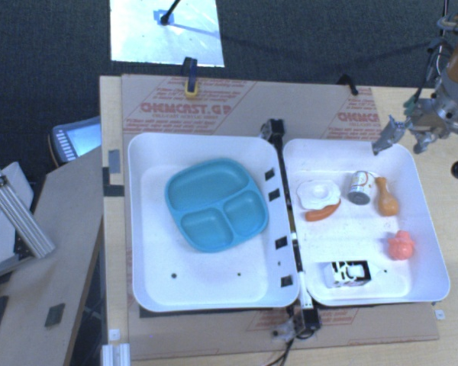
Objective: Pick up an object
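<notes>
On the bench, two shallow white plastic bins are seen side by side. Left bin (149,280): a light-blue three-compartment plastic tray (216,203) is laid flat near its middle. Right bin (427,280): a white fried-egg toy (317,193) is shown touching an orange carrot-like stick (323,212); just beside them lie a small silver tin can (359,187), a tan pear-shaped gourd (386,198), a pink lumpy toy (400,245) and a black-and-white printed packet (349,272). Gripper (404,136): fingers are spread apart, nothing between them, above the bin's far right corner.
</notes>
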Action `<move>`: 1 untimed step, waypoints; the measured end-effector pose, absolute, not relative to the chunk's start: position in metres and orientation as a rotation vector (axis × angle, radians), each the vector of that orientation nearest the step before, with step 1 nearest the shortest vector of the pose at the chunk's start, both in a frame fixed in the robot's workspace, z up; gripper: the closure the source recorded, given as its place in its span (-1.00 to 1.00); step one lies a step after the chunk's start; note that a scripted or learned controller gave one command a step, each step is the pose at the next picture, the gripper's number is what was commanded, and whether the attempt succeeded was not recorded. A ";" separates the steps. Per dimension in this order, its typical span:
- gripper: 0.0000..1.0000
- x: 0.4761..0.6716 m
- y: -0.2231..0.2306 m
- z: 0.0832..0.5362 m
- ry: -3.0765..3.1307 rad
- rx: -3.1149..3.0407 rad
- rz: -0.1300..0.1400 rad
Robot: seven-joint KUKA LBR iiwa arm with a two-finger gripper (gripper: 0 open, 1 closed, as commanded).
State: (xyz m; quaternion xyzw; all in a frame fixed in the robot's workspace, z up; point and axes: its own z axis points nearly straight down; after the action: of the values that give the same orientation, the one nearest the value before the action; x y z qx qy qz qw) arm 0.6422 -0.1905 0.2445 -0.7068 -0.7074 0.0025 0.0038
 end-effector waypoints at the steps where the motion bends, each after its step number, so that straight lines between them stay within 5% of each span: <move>1: -1.00 0.644 -0.190 0.252 -2.226 -2.219 -0.001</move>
State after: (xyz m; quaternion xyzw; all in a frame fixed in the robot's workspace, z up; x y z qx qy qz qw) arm 0.6445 -0.1900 0.2515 -0.7059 -0.7083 -0.0003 -0.0008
